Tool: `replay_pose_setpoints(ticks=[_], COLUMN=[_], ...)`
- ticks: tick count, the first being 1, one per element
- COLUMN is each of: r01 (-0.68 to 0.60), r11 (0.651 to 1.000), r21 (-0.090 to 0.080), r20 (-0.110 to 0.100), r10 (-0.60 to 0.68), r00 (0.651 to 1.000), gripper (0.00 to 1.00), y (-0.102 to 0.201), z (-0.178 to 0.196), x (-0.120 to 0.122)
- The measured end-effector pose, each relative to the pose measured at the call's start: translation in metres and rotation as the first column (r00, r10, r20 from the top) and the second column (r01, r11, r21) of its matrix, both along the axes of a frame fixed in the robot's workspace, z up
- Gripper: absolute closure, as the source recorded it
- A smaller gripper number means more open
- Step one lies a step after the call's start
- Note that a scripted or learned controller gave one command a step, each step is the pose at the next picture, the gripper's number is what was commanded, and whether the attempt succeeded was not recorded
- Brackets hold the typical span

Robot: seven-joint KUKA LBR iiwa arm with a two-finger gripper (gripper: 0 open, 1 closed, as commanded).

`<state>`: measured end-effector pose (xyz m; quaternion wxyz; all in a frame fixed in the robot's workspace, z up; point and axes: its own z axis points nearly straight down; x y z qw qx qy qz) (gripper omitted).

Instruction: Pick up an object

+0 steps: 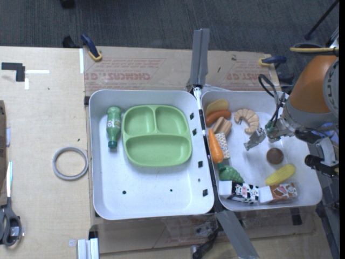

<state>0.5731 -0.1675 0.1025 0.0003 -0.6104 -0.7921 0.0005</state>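
The claw (255, 140) is hovering low in the right bin (307, 201), apparently open and gripping nothing, between the croissant (247, 118) and the brown ball (275, 156). It is positioning; next, lowering onto one item and closing.

This is a robotics lab or test workshop — not a home. A plywood bench (43, 123) carries two white bins (102, 188), with cardboard sheeting (140, 69) clamped down behind them by blue spring clamps (91, 46). A roll of tape (70, 162) and scissors (11, 223) lie on the wood, grey carpet (161, 9) lies beyond — and an industrial arm (315, 85) reaches in.
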Motion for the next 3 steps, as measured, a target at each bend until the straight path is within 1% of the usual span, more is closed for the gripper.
replay_pose_setpoints(ticks=[1,2,3], r01=[-0.197,-0.238,-0.257], r11=[0.980,0.971,0.966], r21=[-0.001,-0.001,0.000], r20=[0.001,0.001,-0.001], r10=[0.197,0.238,0.257], r00=[0.980,0.971,0.966], gripper=[0.00,0.00,0.00], y=[0.002,-0.034,-0.055], z=[0.034,0.058,0.057], x=[0.001,0.005,-0.004])
